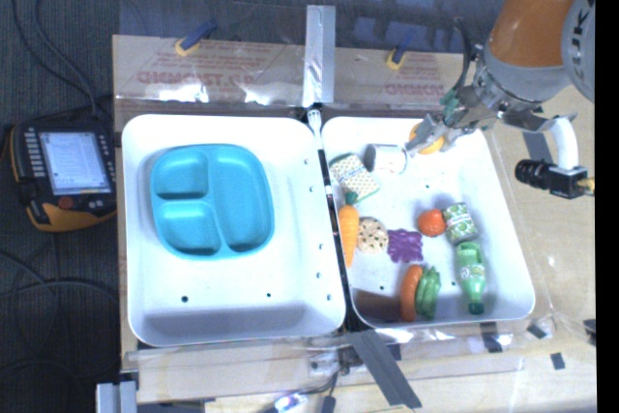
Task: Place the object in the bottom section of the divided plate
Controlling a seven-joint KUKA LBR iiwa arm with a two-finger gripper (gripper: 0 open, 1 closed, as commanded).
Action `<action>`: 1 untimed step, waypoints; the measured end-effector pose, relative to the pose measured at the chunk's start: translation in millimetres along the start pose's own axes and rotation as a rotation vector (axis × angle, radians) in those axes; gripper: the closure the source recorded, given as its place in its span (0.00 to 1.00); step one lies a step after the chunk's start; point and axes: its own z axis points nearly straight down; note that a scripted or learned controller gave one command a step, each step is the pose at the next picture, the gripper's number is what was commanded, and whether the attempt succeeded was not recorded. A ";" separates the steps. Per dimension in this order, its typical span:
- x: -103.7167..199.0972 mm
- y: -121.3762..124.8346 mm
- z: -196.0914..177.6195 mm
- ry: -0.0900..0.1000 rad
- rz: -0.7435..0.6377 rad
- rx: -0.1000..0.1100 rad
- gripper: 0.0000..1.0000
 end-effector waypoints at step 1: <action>74.5 33.3 5.7 0.004 0.460 0.003 1.00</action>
